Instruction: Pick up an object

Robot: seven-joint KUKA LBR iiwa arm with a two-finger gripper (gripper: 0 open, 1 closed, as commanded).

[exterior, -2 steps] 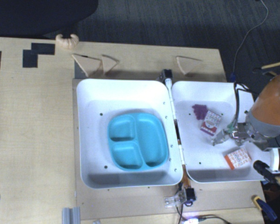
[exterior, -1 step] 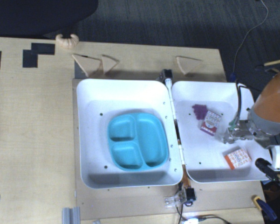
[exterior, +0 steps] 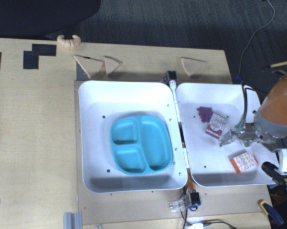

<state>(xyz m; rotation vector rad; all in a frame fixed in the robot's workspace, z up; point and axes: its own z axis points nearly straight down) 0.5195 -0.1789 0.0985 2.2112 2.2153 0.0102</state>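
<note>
Blue divided tray (exterior: 141, 144) fills the left bin (exterior: 93, 99) — the hand (exterior: 233, 137) hovers in the right bin (exterior: 191, 99) near an orange packet (exterior: 243, 162).

Bench and bins, seen from above

A pale wooden bench (exterior: 33, 128) bore two shallow white bins side by side: the left bin (exterior: 93, 128) held a blue three-compartment tray (exterior: 141, 143) lying flat near its middle, and the right bin (exterior: 196, 173) sat just beside it. Black patches (exterior: 38, 55) marked the bench's far left corner, and dark carpet (exterior: 181, 13) lay beyond the bench.
</note>
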